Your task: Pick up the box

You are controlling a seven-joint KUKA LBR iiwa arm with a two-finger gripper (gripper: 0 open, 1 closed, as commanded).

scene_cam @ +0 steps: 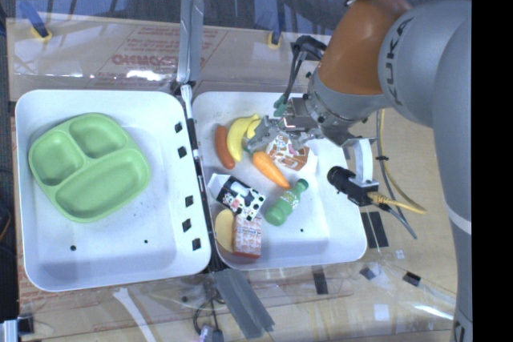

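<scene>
One gripper (pixel 276 126) hangs low over the right bin (pixel 341 244), at its upper middle, and whether it is open or closed cannot be told from this slant, since the metal parts merge with the clutter beneath. Directly under and beside it lies a patterned orange-and-white packet (pixel 290 152), with a carrot (pixel 270 168) slanting down to the right just below, a banana (pixel 240 134) to the left of the gripper and a reddish sausage-shaped piece (pixel 224 146) beside the banana. A green bottle (pixel 285 203) lies tilted lower down, its cap toward the upper right. The box (pixel 240 198), black and white with small coloured marks, rests in the lower left part of the same bin, well apart from the gripper and touching nothing of it; its long axis runs from upper left to lower right, roughly level with the bottle's base just beside it. Below the box sit a yellow rounded fruit (pixel 224 228) and a red-and-white packet (pixel 248 237), both pressed close to it. The left bin (pixel 48 268) holds a green divided plate (pixel 89 166). Both bins stand on the worktop (pixel 104 52).
</scene>
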